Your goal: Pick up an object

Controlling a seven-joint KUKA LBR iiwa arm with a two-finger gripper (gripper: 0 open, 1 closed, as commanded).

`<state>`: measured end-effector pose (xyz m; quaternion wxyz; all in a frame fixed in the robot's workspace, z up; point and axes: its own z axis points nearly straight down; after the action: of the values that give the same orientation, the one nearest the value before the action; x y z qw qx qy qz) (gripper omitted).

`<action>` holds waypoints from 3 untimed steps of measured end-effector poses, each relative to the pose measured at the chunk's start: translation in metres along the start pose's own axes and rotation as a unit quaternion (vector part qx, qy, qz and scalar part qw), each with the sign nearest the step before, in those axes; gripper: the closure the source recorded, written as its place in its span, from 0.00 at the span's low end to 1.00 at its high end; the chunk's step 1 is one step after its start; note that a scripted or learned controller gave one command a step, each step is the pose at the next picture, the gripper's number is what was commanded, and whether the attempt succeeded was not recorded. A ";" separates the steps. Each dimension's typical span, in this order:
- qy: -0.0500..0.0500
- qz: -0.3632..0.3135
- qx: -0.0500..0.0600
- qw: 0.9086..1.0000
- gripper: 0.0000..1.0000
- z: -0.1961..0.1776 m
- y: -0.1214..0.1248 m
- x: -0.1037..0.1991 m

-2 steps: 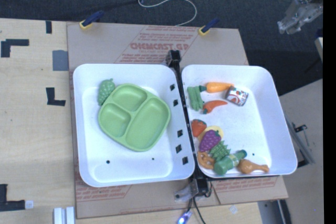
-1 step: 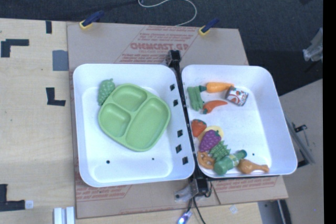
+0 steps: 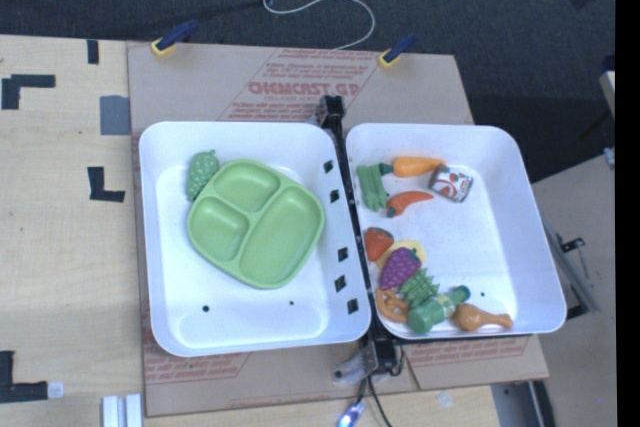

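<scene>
Lying loose right of the green plate (image 3: pixel 257 235), the toy food, such as the can (image 3: pixel 450 183), awaits picking; tool state I cannot tell.

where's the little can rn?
The can lies on its side in the right bin, toward its far edge, just right of the orange carrot.

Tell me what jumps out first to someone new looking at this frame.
The big green divided plate in the left bin, with a green grape bunch at its upper-left edge. Then the toy food clustered along the right bin's left side: orange carrot, small can, purple grapes.
</scene>
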<state>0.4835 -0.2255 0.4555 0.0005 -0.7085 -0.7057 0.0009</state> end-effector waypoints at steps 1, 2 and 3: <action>0.000 -0.002 0.000 1.000 1.00 0.030 0.000 0.002; -0.002 -0.005 -0.008 1.000 1.00 -0.087 0.029 0.027; 0.003 0.000 0.007 1.000 1.00 0.066 -0.002 0.001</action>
<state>0.4814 -0.2243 0.3891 0.0071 -0.7082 -0.7059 0.0040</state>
